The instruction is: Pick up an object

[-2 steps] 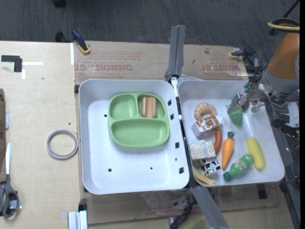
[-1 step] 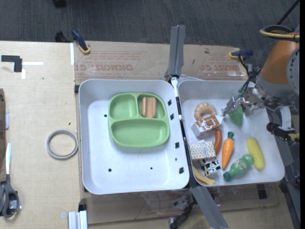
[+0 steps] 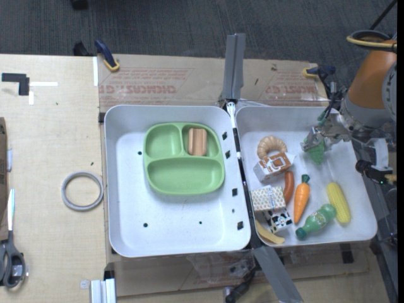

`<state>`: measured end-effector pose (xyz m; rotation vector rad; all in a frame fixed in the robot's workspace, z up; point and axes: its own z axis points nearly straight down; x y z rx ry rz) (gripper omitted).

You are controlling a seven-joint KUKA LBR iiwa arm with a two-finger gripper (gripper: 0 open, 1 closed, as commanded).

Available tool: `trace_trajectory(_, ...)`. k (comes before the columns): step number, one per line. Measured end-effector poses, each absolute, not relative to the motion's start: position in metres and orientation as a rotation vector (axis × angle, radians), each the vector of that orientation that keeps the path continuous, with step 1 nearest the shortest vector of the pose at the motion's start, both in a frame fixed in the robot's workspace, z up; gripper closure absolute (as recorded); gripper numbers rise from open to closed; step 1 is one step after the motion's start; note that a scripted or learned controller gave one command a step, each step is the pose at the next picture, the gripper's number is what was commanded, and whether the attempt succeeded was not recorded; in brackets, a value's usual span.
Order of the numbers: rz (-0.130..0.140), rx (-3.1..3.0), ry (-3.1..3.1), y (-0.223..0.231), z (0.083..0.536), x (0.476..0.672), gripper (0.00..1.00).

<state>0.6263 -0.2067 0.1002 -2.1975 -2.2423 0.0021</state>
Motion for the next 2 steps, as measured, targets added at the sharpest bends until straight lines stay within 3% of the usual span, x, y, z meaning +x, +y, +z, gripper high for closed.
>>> trace_trajectory(1,0.002,-2.12,-2.32,-0.195,0.092,0.642,1.0)
trace_trajectory(2,0.002,-2.163,-2.279,-0.14,0.198,0.608,1.0)
